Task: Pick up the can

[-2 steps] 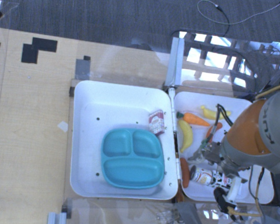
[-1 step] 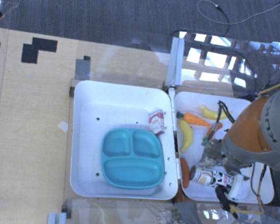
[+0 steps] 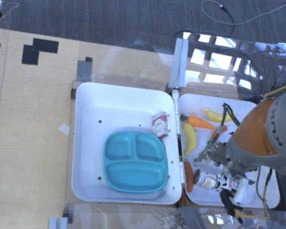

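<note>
Arm (image 3: 269, 131) reaching in from the right, bent low over the right bin (image 3: 271, 200), orange band above the wrist. End effector (image 3: 217, 166) just above the can (image 3: 212, 181); open or closed, cannot tell. Can lying on its side near the bin's front edge, beside a red item (image 3: 189, 175). Behind the can, banana (image 3: 189, 136) and carrot (image 3: 201, 122). Left of the can, teal tray (image 3: 135, 162) in the left bin (image 3: 88, 131).

The bins (image 3: 88, 131) are showing smooth, glossy white plastic; the tray (image 3: 135, 162) is looking like matt teal plastic. The worktop (image 3: 26, 125) is showing pale wood grain, and the can (image 3: 212, 181) is wearing a printed label.
</note>
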`<state>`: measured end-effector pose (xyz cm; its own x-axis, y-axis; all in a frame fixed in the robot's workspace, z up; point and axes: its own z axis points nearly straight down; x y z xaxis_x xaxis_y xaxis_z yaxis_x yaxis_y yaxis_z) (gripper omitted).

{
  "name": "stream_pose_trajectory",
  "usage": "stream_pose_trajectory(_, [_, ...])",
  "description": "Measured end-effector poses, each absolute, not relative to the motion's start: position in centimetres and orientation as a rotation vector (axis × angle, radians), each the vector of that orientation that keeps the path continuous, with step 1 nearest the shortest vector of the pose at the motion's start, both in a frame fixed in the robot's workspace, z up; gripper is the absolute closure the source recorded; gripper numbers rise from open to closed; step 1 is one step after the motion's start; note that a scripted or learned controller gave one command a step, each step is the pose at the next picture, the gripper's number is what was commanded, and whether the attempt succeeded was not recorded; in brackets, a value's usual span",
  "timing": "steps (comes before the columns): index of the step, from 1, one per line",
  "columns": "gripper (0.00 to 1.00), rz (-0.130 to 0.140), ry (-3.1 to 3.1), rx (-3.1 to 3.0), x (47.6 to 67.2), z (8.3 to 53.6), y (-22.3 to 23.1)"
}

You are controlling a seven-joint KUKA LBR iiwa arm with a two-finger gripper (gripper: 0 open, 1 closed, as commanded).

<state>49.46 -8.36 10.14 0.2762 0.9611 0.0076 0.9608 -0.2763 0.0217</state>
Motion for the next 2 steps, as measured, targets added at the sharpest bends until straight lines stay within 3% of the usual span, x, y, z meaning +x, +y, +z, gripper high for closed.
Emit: stream_pose_trajectory(2, [0.00,0.015,1.869,2.513,49.07,8.94,-8.53])
